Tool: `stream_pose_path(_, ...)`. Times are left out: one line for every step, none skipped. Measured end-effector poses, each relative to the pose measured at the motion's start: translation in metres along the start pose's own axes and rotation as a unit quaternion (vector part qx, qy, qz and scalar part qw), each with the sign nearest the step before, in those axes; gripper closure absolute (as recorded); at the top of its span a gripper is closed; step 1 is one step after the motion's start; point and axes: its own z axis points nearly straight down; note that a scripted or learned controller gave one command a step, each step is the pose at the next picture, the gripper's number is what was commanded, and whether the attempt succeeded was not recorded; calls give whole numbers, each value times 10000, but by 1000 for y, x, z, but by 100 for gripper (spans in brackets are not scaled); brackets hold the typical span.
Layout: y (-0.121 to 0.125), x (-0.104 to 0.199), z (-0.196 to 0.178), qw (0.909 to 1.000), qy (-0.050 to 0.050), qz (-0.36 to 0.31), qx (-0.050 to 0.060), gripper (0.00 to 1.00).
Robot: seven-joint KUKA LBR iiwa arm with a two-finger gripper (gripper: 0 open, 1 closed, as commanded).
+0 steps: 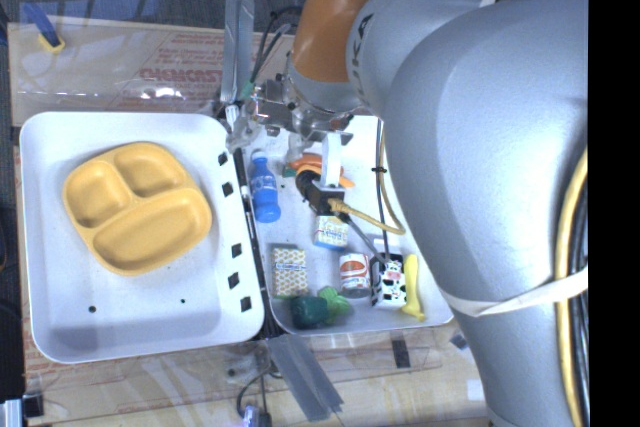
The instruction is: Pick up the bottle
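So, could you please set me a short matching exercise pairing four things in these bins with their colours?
Things:
1. bottle
2. divided plate
3. small can
4. soft toy

Colours:
A. green
B. blue
C. red and white
D. yellow

Pairs: 1-B, 2-D, 3-C, 4-A
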Motion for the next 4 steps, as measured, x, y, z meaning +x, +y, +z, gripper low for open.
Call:
stream_pose_path(-37,-31,1,9981,0,-620,22,0)
stream_pose_path(-37,-31,1,9981,0,-618,21,0)
stream_pose_path(-58,-19,1,9983,-2,-588,25,0)
stream_pose_path(-58,-20,1,9983,-2,-582,24,0)
